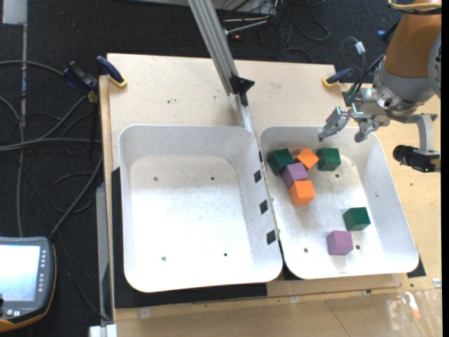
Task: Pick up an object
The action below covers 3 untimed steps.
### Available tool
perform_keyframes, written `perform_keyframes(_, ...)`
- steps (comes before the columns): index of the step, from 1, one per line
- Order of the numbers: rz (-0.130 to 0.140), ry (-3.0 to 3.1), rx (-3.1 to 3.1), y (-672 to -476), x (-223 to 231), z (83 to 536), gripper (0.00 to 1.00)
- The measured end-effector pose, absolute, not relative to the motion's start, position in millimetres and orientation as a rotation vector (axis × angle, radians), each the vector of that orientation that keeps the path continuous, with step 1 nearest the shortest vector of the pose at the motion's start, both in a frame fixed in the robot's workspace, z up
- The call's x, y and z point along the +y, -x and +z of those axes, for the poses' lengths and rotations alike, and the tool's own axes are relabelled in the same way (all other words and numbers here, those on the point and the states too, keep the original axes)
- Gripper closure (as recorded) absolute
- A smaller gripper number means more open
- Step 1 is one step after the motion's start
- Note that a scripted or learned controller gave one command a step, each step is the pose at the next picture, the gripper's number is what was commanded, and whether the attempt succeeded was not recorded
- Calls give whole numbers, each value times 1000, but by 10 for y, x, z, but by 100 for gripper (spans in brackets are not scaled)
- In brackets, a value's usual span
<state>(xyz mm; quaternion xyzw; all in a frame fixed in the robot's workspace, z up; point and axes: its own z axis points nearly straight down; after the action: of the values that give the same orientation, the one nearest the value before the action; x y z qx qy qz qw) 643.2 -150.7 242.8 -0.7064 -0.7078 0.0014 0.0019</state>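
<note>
The hand point(349, 125) hangs with its two fingers spread wide and nothing between them, over the far edge of the right bin point(393, 209). Just below it, toward the camera, lies a cluster of blocks, the green cube point(328, 159) nearest and slightly apart from the orange block point(306, 159) beside it. That cube looks small, light and rigid, likely foam or wood with flat faces, so I would close on two opposite sides free of neighbours, squarely, since a corner grip could make it twist out.
</note>
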Motion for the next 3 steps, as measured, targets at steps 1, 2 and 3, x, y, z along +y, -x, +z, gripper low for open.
perform_keyframes(1,2,2217,-2225,-6436,-1506,2453,0)
perform_keyframes(2,6,2215,-2221,-6441,-1459,1816,0)
perform_keyframes(3,-4,2223,-2230,-6504,-1441,1245,0)
